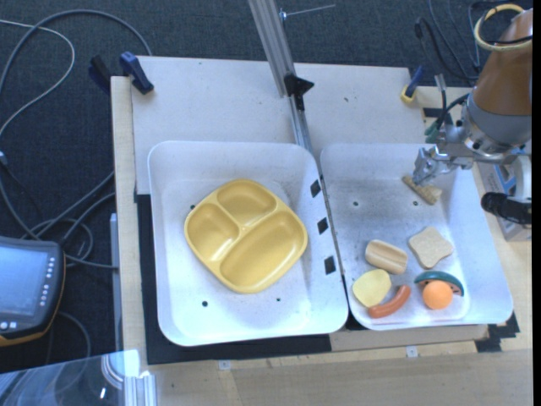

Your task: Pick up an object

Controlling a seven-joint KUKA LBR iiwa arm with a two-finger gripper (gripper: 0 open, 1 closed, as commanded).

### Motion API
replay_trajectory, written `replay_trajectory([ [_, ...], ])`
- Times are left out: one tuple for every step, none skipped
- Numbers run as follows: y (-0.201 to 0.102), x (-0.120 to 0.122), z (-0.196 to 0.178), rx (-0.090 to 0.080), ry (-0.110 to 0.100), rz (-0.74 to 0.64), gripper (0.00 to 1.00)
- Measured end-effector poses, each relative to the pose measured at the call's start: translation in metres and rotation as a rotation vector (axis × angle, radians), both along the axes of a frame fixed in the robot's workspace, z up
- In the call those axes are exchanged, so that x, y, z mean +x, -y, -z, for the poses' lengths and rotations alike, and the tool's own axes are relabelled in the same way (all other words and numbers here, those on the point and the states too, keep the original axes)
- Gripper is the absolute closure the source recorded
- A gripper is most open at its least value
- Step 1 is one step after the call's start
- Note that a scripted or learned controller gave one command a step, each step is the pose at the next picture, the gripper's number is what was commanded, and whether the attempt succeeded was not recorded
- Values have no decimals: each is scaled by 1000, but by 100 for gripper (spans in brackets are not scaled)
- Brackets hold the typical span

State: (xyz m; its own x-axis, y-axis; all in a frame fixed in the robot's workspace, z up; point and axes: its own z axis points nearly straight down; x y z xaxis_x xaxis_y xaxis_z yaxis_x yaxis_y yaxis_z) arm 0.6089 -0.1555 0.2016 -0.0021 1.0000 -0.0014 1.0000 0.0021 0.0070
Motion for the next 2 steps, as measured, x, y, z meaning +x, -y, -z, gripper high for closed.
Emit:
replay_trajectory([
  [-1, -4, -64, -1, 2, 0, 100],
  [-1, -4, -67, 0, -4, 1, 100],
])
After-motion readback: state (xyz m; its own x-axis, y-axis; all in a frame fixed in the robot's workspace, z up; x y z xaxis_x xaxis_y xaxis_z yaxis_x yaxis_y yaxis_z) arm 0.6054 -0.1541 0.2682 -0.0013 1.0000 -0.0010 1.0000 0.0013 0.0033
